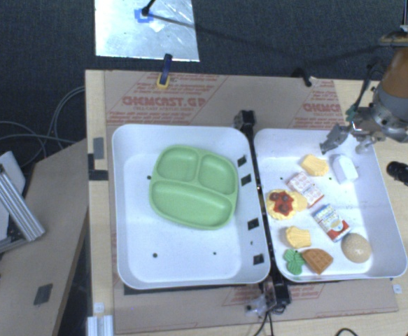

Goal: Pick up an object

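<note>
Gripper [348,137] above right bin's [385,208] far edge, finger state unclear

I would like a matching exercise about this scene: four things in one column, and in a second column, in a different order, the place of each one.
Things:
1. green divided plate
2. gripper
3. waffle piece
4. beige egg-shaped item

Places:
A. near corner of the right bin, on the far right
B. above the far edge of the right bin
C. middle of the left bin
D. near edge of the right bin, beside the green broccoli piece

Pairs: 1-C, 2-B, 3-D, 4-A
</note>
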### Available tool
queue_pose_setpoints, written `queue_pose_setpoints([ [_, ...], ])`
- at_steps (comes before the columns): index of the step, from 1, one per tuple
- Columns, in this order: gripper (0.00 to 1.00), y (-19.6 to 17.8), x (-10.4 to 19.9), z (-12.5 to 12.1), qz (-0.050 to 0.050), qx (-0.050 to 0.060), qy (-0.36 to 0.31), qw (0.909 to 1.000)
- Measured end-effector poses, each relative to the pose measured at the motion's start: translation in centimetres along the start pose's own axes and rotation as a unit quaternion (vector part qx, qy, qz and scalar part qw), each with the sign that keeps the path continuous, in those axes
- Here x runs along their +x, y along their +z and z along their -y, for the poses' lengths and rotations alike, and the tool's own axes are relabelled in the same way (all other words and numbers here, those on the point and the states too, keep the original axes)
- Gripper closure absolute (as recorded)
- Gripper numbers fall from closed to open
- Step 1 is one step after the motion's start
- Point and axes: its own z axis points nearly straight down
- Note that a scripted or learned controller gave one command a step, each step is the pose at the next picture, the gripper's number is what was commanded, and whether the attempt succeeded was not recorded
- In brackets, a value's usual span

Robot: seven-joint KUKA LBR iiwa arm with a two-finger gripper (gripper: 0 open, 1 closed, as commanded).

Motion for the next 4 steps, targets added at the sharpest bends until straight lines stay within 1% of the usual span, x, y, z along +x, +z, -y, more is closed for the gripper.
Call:
queue_pose_setpoints([
  [1,0.00,-0.9,0.1,-0.3,0.001,-0.006,-0.001,1.0000],
  [2,0.00,3.7,0.6,0.4,0.001,-0.005,-0.001,1.0000],
  [3,0.00,7.1,0.8,0.0,0.001,-0.011,-0.002,0.9999],
  [4,1.00,6.3,0.6,0.1,0.002,-0.009,-0.003,0.9999],
])
